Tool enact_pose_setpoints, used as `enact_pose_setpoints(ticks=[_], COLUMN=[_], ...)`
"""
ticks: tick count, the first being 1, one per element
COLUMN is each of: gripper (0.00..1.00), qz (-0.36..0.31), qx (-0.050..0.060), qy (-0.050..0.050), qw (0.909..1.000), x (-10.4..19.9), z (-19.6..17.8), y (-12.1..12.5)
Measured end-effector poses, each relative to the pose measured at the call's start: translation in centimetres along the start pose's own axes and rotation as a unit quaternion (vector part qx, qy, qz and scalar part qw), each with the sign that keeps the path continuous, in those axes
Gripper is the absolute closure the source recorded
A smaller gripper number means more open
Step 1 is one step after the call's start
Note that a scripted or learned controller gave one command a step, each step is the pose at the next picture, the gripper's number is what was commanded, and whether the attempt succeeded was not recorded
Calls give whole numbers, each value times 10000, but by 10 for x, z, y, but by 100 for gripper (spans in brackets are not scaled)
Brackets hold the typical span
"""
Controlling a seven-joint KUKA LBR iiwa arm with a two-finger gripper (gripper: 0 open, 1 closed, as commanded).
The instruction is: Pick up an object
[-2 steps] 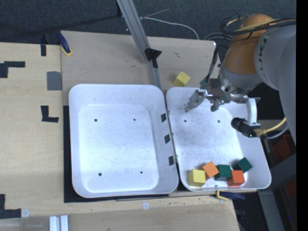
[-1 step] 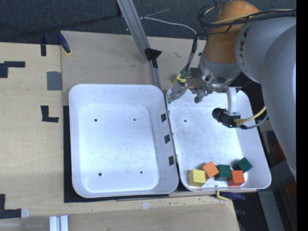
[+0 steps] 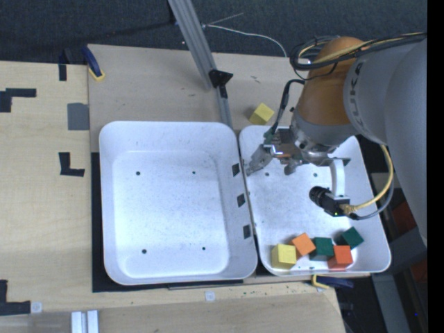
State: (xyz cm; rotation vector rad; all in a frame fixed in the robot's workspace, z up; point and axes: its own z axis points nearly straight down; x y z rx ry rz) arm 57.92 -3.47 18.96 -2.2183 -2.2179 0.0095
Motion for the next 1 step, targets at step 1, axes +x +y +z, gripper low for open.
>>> enact_pose_setpoints(ticks=[1], gripper=[0], qz=[-37], qx=[-82], qy=[9], qw=[10000], x=[47], z=[-68], y=[66])
